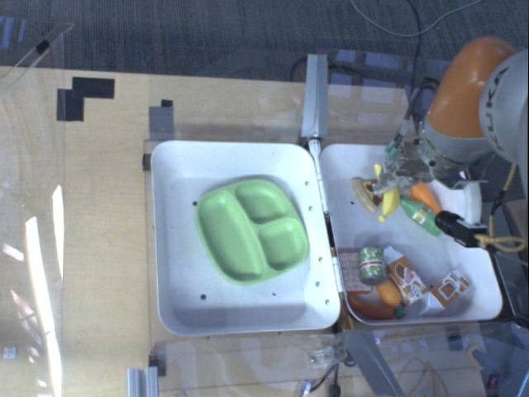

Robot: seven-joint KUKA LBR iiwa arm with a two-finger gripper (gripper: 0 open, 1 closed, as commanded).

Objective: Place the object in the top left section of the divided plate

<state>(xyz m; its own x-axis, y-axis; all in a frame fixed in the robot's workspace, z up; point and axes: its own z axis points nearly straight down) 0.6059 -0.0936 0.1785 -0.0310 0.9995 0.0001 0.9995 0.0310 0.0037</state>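
Grey metal with an orange band above it, the arm reaches in from the right, and its claw (395, 172) hangs low over the back of the right bin (347, 157). Whether the claw is wide or narrow I cannot tell, nor whether it grips anything.

Just under the claw lies a banana (388, 204), touching or nearly touching it. Beside the banana on the left is a tan wedge (364, 191). On its right are a carrot (425, 194) and a green bottle (419, 214).

Nearer the front of this bin stand a green can (372, 264) and a brown carton (405, 279). An orange ball (389, 293) sits beside a red piece (370, 304), and a second carton (451, 286) lies to the right.

Well apart, the green plate (248, 230) lies in the middle of the left bin (178, 222), a little turned, with one long section and two smaller ones. Both bins rest on the pale wood counter (99, 222).
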